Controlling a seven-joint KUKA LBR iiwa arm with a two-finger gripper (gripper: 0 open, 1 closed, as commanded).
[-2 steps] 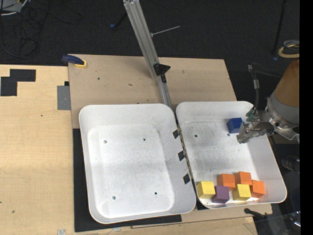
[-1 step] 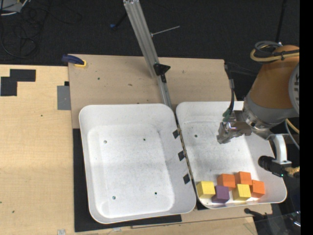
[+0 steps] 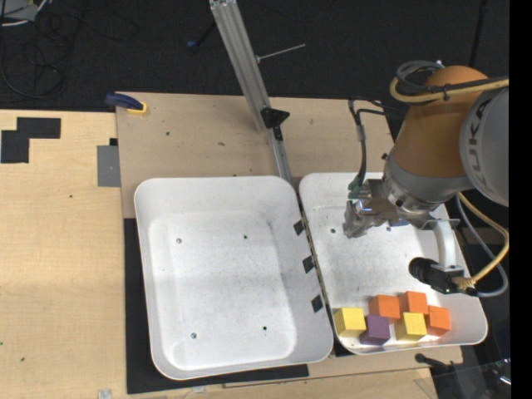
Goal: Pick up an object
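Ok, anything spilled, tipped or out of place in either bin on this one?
Nothing stands out. The blocks, orange, yellow and purple, sit bunched in the right bin's near corner, all inside its rim. The tool hangs above bare bin floor, away from them.

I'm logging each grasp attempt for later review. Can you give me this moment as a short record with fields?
arm: reaches in from the right, over the right bin
gripper: above the bin's upper middle, apart from the blocks
blocks: two yellow, three orange, one purple
block location: clustered at the right bin's near edge
left bin: white, beside the right one
held object: none seen
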